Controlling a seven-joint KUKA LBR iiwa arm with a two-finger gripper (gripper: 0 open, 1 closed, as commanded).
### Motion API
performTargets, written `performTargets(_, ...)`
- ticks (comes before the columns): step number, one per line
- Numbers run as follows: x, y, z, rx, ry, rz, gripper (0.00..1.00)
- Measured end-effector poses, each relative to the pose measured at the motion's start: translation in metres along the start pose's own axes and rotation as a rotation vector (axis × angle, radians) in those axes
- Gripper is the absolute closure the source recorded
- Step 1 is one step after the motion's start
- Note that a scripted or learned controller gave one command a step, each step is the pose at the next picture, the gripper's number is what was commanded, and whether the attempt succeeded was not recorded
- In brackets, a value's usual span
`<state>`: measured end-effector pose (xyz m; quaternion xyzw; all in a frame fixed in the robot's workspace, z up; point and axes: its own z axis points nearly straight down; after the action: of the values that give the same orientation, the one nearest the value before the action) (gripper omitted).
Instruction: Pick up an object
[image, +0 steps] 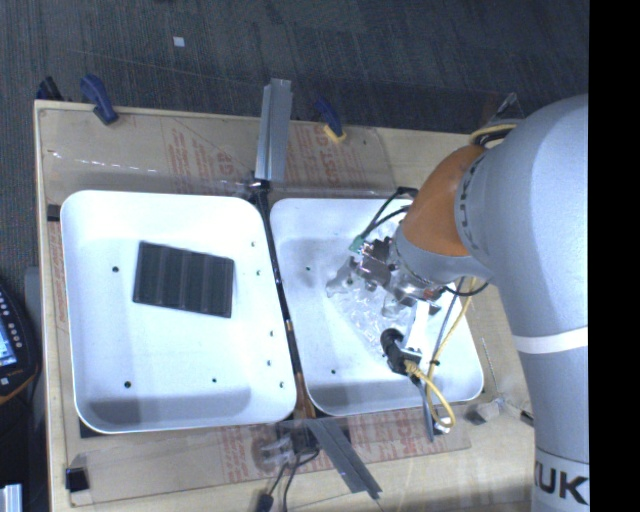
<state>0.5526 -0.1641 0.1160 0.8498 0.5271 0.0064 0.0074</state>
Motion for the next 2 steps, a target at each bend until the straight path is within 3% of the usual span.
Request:
performTargets(1,-0.014,0.027,-0.089,0.022,-0.002,-0.103,0.00)
performTargets(2,0.054,0.054,-0.215,0.020,-0.001,-0.127,0.00)
